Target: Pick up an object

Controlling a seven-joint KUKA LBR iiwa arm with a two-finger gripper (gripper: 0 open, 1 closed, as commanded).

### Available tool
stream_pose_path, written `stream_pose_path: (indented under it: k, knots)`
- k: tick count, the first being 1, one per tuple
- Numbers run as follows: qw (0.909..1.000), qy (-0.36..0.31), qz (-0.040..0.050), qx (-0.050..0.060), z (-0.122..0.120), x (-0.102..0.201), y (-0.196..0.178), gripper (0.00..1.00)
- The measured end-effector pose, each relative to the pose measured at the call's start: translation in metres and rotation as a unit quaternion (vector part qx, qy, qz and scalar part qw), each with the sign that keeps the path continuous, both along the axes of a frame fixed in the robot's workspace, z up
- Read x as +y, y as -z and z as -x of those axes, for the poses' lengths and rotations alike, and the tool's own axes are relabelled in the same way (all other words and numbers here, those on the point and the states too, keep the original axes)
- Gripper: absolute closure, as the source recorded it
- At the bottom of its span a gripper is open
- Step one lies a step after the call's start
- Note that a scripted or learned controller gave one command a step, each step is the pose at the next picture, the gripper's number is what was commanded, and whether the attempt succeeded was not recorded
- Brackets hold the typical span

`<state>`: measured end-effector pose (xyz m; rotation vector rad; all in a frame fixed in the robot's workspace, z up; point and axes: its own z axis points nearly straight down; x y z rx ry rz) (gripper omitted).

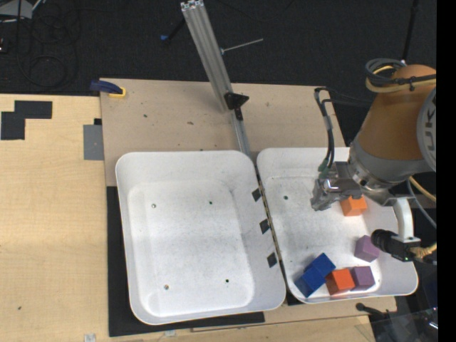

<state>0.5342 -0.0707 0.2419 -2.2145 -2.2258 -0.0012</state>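
Desk point(178, 116): tan board carrying two white bins side by side. Left bin point(189, 237) at 9 o'clock of the right bin point(296, 184). My arm point(395, 130) enters from 3 o'clock. My hand point(326, 194) hangs low over the right bin's upper half; whether it is released or clenched, I cannot tell. An orange block point(353, 206) sits just beside it at 4 o'clock. A blue block point(315, 274), a second orange block point(340, 281) and two purple blocks point(363, 277) point(367, 248) cluster at the bin's 5 o'clock corner.
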Motion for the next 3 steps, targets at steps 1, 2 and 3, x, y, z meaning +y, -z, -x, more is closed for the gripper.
stream_pose_path:
  k: [1, 2, 3]
  knots:
    - [1.0, 0.0, 0.0002, 0.001, -0.022, 0.049, 0.004, 1.0]
    - [1.0, 0.0, 0.0, 0.001, -0.025, 0.108, 0.008, 1.0]
    - [1.0, 0.0, 0.0006, 0.001, -0.036, 0.16, 0.02, 1.0]
